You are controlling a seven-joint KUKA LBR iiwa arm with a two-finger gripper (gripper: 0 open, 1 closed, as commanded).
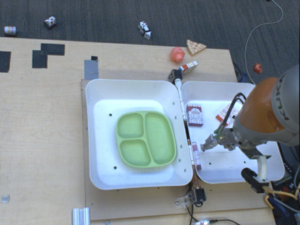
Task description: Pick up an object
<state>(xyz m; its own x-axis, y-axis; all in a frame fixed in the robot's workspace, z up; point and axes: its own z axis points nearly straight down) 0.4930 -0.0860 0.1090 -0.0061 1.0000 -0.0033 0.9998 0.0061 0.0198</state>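
In the right bin [220, 172] a small maroon and white box [194, 115] lies near the far left corner. A red and white packet [225, 111] lies behind it, partly hidden by the arm. My gripper [207, 145] is low over the bin's left half, a little in front of and to the right of the box and apart from it. The grey arm with its orange band [262, 109] covers the bin's right side. Nothing shows in the gripper.
The left bin [101, 139] holds a green three-part plate [145, 138]. A thin pink-and-white item [194, 154] lies along the divider between the bins. Behind the bins sit a red ball [177, 54], a pizza-slice toy [196, 46] and a small tube [188, 66].
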